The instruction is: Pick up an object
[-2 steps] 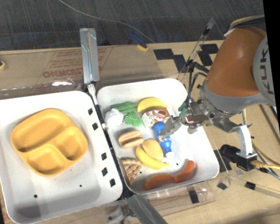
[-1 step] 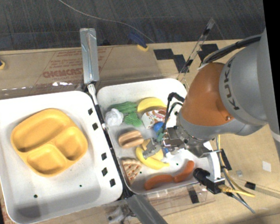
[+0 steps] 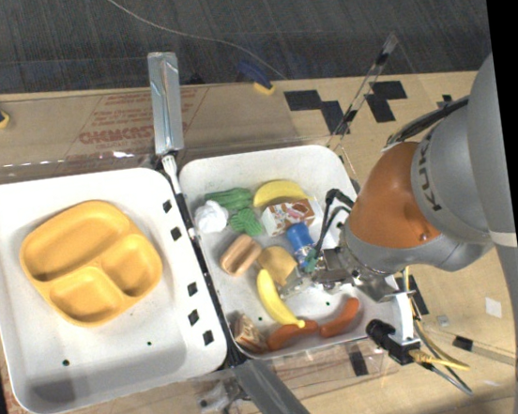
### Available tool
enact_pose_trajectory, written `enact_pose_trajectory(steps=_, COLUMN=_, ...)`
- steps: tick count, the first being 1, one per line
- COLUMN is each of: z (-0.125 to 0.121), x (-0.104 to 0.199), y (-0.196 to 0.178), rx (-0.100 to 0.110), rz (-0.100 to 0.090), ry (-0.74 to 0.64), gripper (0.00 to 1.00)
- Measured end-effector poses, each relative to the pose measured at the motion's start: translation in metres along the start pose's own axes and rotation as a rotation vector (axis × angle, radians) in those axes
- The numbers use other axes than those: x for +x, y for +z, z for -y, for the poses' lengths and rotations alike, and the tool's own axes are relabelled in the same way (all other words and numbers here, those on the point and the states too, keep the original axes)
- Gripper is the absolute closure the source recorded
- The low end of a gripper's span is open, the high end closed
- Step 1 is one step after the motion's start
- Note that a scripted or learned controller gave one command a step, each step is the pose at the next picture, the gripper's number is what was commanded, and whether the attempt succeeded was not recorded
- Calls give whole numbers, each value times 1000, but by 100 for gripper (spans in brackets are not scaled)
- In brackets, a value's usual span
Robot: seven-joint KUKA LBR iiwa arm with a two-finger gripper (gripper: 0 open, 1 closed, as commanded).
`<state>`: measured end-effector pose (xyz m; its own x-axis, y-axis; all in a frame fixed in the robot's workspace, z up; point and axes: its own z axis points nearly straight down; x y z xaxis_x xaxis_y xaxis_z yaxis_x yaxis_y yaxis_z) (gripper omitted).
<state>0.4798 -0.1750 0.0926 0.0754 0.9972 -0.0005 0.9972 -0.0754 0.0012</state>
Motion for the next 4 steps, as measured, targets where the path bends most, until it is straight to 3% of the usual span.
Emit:
enact_pose_trajectory(steps=1, z=-69, x=62, y=-49, rx=3, rz=-2, ry=-238, gripper=0)
enact_pose_trajectory(steps=2, z=-60, x=9, y=1, rx=3, rz=1, ry=-152, gripper=0)
enact_pose_trajectory(steps=3, z=-60, x=10, y=-9, rx=5, rz=-1, ry=-156, gripper=100)
enact_pose_trajectory(steps=4, z=-81, x=73, y=-108, rx=-1, rz=-1, ry=-48, gripper=100)
